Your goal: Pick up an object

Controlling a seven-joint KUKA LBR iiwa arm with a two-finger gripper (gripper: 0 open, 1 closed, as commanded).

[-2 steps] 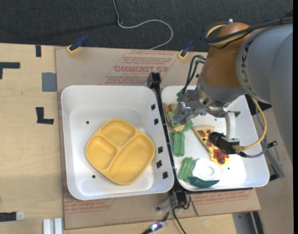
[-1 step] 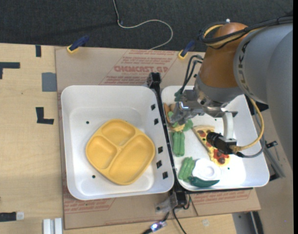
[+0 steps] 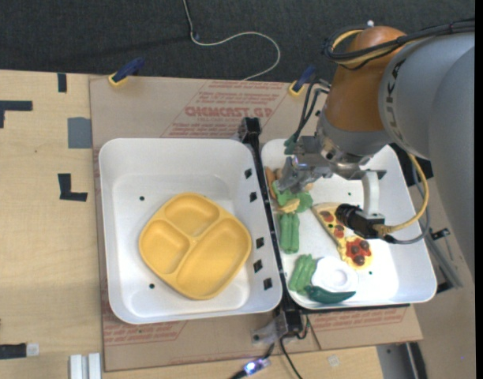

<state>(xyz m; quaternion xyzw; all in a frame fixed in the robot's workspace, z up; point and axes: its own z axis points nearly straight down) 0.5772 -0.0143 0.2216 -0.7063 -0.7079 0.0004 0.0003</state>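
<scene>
Bins first: you have two shallow white ones side by side on the bench, and the left bin [image 3: 115, 212] carries a yellow divided plate [image 3: 196, 245], lying flat with three compartments facing up. The right bin [image 3: 407, 283] is where your arm [image 3: 399, 77] has reached in from the right, its orange band [image 3: 366, 77] sitting above the wrist. The gripper [image 3: 293, 181] is low over the upper left part of that bin, close to the wall it shares with the other bin. You will see a small yellow-and-green toy [image 3: 289, 201] directly below the gripper tip, touching or almost touching it (whether it sits between the fingers cannot be told from this angle, nor whether they are apart or together). Just below that lies a green pod-shaped piece [image 3: 290, 232], then another green piece [image 3: 302, 272] nearer the front. A toy pizza slice [image 3: 344, 235] lies to the right of them, and a dark green pepper [image 3: 330, 294] rests at the front wall beside a white round item [image 3: 333, 275].
</scene>
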